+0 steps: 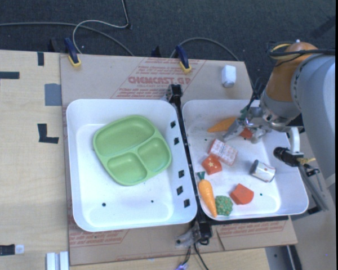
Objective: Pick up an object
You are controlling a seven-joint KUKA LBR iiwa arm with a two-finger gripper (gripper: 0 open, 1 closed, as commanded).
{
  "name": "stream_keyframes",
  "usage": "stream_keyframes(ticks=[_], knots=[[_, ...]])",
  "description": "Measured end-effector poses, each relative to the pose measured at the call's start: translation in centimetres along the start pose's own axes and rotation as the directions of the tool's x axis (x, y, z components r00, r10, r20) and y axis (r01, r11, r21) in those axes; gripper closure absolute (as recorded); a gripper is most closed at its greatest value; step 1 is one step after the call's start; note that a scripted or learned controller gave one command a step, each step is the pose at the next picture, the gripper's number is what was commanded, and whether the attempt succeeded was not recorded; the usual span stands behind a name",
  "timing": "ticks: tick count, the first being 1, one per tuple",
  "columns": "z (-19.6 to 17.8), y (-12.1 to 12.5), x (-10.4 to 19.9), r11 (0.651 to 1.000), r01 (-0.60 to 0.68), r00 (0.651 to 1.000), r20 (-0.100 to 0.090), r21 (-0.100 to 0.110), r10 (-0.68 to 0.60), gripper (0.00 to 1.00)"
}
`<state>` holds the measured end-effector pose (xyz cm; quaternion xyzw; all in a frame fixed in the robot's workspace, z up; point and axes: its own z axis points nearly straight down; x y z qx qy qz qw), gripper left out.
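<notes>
My gripper (245, 130) is down in the right bin (287, 204), near its far right part. Its two fingers stand spread, so it is open. A small red piece (247, 133) lies between and just under them, partly hidden. An orange wedge (221, 125) lies just left of the gripper. Further toward the front are a pink and white box (223, 151), a red cube (212, 165), a silver can (263, 171), a carrot (207, 196), a green broccoli piece (224, 205) and a red-orange block (242, 194).
The left bin (81, 207) holds a green divided plate (133, 149). A black divider (180, 151) runs between the bins. A small white object (228, 75) sits on the cardboard behind the right bin. Blue clamps (73, 52) hold the board's back edge.
</notes>
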<state>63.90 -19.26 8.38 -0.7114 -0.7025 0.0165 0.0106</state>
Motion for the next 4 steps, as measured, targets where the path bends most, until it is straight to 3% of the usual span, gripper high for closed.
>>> stream_keyframes(ticks=[1, 2, 3, 4], knots=[[0.0, 0.1, 0.2, 1.0, 0.0, 1.0, 0.0, 0.0, 0.0, 0.0], [-0.3, 1.2, 1.3, 0.999, 0.011, 1.0, -0.003, -0.039, -0.011, 0.0], [-0.3, 2.3, 1.8, 1.0, 0.014, 1.0, 0.0, -0.012, -0.014, 0.0], [-1.5, 2.8, 2.2, 0.999, 0.013, 1.0, -0.001, -0.038, -0.013, 1.0]])
